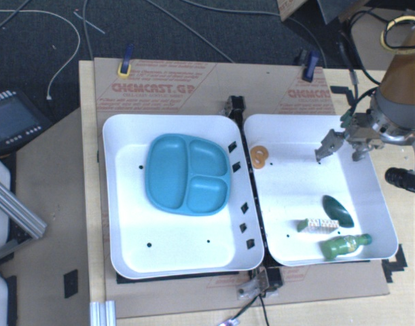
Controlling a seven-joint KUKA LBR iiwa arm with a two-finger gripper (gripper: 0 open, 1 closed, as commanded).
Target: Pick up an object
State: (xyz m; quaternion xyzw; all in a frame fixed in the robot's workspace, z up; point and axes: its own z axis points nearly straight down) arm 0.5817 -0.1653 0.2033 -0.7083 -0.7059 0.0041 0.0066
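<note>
We see the tool (340, 149) over the top-right part of the right bin (289, 182), fingers spread apart w/ nothing between them, so released. The arm (397, 97) comes in from the right edge. Objects for picking sit in the right bin: a small orange piece (259, 156) near its top-left, a dark green oval (339, 210) lower right, a small pale ridged item (318, 225) just beside it, and a green bottle (344, 245) lying near the front rim. The left bin (125, 236) has a blue divided plate (188, 174). Both bins rest on the bench (193, 80).
</note>
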